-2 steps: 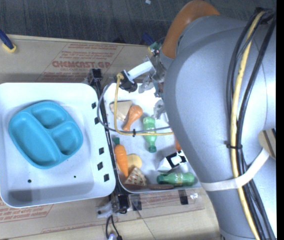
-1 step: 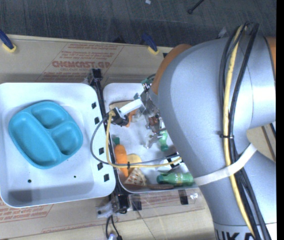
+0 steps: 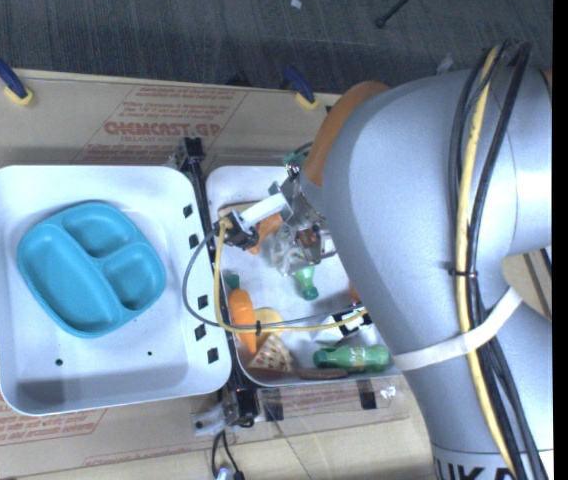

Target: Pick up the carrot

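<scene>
Orange carrot (image 3: 241, 310) lies at the left side of the right bin (image 3: 226, 190), apart from my end effector (image 3: 284, 230).

Just below the carrot sit a pale round piece (image 3: 266, 318) and a wedge-shaped slice (image 3: 273, 354); a green bottle-shaped item (image 3: 352, 356) lies along the bin's near edge. A small green object (image 3: 307, 286) rests mid-bin beneath my end effector, which hangs over the bin's upper middle. Whether it is wide, narrow or holding anything I cannot tell; cables and clutter mask it. A yellow cable (image 3: 264, 323) loops across the carrot area. My grey arm (image 3: 434, 228) covers the bin's right part. The left bin (image 3: 4, 268) holds a blue divided plate (image 3: 91, 265). Both bins rest on the cardboard-covered desk (image 3: 114, 118).
</scene>
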`<state>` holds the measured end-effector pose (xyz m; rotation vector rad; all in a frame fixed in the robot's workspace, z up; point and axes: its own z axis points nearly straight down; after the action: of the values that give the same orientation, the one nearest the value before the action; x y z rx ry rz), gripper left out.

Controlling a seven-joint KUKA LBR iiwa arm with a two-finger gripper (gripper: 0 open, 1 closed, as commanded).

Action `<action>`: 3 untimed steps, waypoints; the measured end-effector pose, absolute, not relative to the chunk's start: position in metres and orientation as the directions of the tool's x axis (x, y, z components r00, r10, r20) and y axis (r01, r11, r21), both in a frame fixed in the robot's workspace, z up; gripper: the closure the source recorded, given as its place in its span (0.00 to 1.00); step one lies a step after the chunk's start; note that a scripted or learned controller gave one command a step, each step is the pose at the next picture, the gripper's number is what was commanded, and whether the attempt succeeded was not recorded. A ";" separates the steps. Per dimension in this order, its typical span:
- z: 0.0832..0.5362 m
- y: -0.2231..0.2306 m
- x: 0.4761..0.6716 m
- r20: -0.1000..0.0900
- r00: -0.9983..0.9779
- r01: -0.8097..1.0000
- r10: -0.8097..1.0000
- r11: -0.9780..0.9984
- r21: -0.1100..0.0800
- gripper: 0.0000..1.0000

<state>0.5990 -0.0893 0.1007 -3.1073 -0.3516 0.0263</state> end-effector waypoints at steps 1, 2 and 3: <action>0.253 -0.023 0.563 0.004 0.976 0.217 0.217 -0.976 -0.006 1.00; 0.216 0.049 0.537 -0.011 0.976 0.217 0.218 -0.976 -0.008 1.00; 0.338 0.067 0.517 0.000 0.972 0.235 0.235 -0.972 -0.003 1.00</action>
<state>0.5173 0.0670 0.3382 -3.1163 -0.3722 0.0010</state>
